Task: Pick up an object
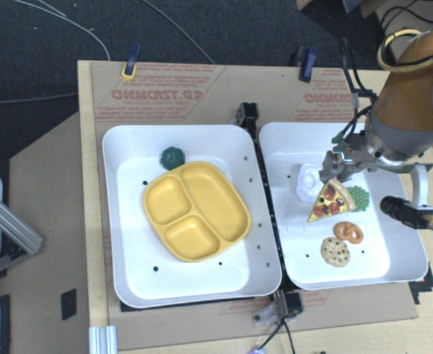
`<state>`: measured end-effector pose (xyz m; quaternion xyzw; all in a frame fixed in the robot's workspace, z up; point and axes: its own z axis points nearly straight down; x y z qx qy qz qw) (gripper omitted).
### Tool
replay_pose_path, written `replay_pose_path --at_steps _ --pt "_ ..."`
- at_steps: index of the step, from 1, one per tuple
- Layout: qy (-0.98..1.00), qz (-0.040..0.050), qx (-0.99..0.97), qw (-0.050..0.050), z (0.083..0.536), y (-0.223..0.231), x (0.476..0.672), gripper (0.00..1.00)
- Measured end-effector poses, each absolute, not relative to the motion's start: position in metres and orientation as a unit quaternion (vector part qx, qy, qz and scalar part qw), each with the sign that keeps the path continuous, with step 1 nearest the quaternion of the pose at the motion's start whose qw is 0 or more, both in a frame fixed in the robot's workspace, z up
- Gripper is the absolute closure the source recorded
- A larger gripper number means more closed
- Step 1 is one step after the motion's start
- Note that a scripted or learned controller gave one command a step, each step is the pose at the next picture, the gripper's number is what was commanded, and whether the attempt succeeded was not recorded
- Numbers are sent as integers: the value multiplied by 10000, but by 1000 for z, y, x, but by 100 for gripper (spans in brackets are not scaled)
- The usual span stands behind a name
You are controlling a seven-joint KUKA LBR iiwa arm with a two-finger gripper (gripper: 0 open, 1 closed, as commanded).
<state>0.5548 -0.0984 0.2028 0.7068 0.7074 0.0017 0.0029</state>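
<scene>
Right now the gripper hangs low over the right bin, its dark fingers pointing down at the top corner of the pizza slice; whether those fingers are spread or pressed together I cannot tell, since they blur into one dark cluster at this angle; nothing is visibly caught between them.

Taking the pizza slice as the landmark: a white cup-like object sits just beside it on the side toward the left bin, touching or nearly so; a green leafy piece lies against its opposite edge; a pretzel rests just below it, and a cookie lies a little further below that; all of these share the right bin.

Well apart from the slice, in the left bin, a yellow divided plate lies tilted, with a small dark green ball just beyond its far rim.

As for progress, my judgement is that the pick is not yet made; every object rests on a bin floor; the tool seems placed for a grasp at the slice or the white piece, and closing and lifting remain.
</scene>
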Motion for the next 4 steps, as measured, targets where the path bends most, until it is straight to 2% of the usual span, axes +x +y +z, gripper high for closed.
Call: replay_pose_path --at_steps 1,4 --pt "7074 10 7068 20 223 -98 556 100" --pt "7090 12 7052 5 201 57 596 100"
